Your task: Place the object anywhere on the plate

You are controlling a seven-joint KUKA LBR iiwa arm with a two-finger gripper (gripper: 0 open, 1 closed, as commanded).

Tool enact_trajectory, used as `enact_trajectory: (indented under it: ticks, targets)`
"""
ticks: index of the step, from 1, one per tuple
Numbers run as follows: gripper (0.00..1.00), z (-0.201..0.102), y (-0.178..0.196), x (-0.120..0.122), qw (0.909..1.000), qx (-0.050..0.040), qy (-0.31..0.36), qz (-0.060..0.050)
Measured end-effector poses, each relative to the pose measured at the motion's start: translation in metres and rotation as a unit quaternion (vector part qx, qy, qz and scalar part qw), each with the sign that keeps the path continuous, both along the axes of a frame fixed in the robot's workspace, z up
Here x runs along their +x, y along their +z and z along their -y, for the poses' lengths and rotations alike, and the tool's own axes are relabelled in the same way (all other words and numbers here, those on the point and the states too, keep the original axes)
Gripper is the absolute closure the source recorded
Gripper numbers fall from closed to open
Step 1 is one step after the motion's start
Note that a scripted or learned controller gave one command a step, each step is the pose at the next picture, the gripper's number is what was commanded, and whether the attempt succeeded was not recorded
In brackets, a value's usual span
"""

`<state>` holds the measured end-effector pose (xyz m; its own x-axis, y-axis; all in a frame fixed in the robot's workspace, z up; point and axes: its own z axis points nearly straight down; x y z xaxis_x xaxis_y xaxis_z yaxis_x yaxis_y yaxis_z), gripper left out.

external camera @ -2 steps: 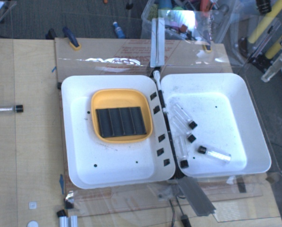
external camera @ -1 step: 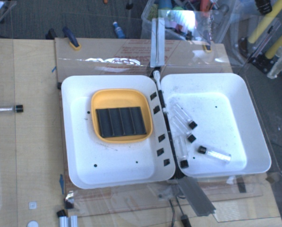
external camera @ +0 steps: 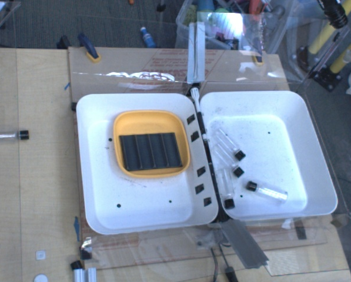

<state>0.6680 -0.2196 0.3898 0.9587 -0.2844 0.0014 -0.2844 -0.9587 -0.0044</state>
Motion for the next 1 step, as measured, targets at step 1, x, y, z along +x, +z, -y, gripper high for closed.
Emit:
enact_trajectory:
  ticks: [1]
  targets:
    - [0.00, -0.0007, -0.0803, -0.0004, 0.9989, 0.0006, 0.046, -0.002]
